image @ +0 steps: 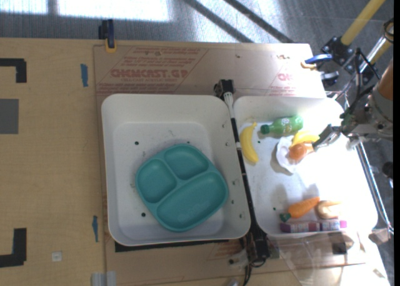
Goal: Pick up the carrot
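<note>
The carrot (303, 207) is a short orange piece lying flat near the front of the right bin (275, 107), pointing left to right. My gripper (337, 136) hangs over the bin's right side, well behind the carrot and apart from it. It sits close beside a round orange item (300, 150) that rests on a white piece (282, 158). Nothing shows in the gripper's hold.
The right bin also holds a banana (249, 144), a green bottle (281, 125), a yellow item (306, 136), a tan piece (326, 208) right of the carrot and a purple-pink bar (312, 225) at the front wall. A teal divided plate (181, 186) lies in the left bin (115, 153).
</note>
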You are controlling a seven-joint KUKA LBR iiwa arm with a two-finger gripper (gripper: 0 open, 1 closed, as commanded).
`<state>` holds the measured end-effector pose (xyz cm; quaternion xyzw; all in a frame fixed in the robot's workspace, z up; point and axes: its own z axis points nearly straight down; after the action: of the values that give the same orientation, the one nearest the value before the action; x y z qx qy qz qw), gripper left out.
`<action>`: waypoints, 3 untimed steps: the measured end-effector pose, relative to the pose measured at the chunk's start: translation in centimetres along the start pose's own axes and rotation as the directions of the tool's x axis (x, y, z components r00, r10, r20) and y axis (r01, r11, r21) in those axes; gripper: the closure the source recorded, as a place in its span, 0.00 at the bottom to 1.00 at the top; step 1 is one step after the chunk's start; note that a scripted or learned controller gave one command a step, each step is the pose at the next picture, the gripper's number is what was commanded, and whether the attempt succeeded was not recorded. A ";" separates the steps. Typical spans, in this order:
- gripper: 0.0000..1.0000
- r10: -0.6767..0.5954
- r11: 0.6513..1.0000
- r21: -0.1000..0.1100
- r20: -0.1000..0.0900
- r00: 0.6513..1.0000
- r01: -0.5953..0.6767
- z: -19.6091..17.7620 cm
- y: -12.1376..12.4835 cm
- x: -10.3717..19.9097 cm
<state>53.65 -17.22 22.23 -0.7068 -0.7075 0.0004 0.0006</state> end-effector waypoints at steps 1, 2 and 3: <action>0.00 -0.016 1.000 0.007 -0.002 1.000 0.016 4.9 -5.9 0.6; 0.00 -0.350 0.937 -0.007 0.005 0.937 0.350 12.5 -5.5 0.5; 0.00 -0.265 0.964 -0.009 0.010 0.964 0.265 13.3 -5.4 3.0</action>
<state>48.23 -14.27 8.93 -0.6060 -0.7955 0.0000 -0.0060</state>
